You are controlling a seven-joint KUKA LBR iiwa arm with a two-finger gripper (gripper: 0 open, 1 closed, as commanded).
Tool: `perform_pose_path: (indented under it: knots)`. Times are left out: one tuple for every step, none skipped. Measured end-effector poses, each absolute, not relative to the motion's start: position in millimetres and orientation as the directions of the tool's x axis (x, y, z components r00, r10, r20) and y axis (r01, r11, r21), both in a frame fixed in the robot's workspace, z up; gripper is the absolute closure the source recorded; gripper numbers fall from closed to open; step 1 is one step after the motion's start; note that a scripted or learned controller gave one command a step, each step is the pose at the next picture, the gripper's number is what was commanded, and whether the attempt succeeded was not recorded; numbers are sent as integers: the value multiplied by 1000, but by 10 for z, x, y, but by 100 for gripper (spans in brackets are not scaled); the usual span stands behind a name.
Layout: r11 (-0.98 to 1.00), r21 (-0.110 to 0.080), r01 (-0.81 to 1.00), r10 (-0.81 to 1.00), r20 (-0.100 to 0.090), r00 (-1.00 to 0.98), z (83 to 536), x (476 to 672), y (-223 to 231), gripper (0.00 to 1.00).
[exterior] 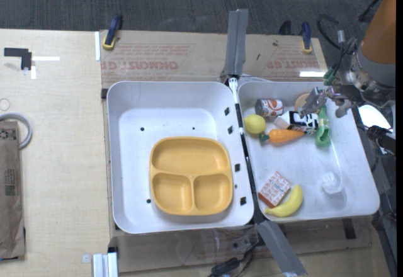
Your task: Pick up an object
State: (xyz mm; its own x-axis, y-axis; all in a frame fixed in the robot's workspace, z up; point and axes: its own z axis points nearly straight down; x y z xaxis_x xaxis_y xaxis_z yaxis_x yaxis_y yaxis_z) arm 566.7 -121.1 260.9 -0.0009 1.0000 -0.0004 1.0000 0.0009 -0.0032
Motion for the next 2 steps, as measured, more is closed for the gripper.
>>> perform_pose_path:
  knots:
    - [31, -5, 1000, 1000, -1, -31, 1901, 5992, -599, 0]
    - [-30, -3, 1000, 1000, 0, 30, 1910, 5699, -748, 0]
